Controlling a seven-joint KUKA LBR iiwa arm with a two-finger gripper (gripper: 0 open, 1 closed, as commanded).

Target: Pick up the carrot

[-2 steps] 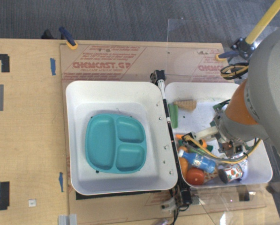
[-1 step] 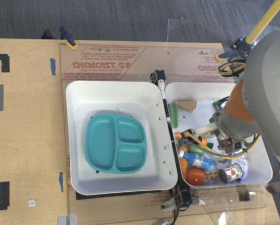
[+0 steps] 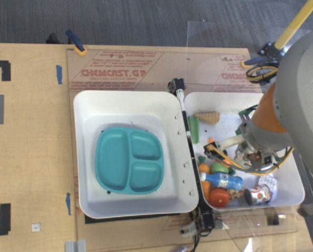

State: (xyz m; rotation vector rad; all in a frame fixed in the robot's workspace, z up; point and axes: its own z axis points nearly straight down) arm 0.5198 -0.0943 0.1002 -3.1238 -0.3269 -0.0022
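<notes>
Looming nearest the lens, the grey arm [image 3: 303, 88] reached in from the right over the right-hand bin [image 3: 295, 185], with its gripper [image 3: 249, 154] low among the clutter there. Whether the gripper was open or closed could not be told. What looked like the carrot [image 3: 220, 160] lay in the same bin, just beside the gripper on the side toward the other bin [image 3: 85, 156]. Near it lay a blue bottle [image 3: 225, 181], a red tomato [image 3: 218, 197] and a can [image 3: 257, 195].
</notes>
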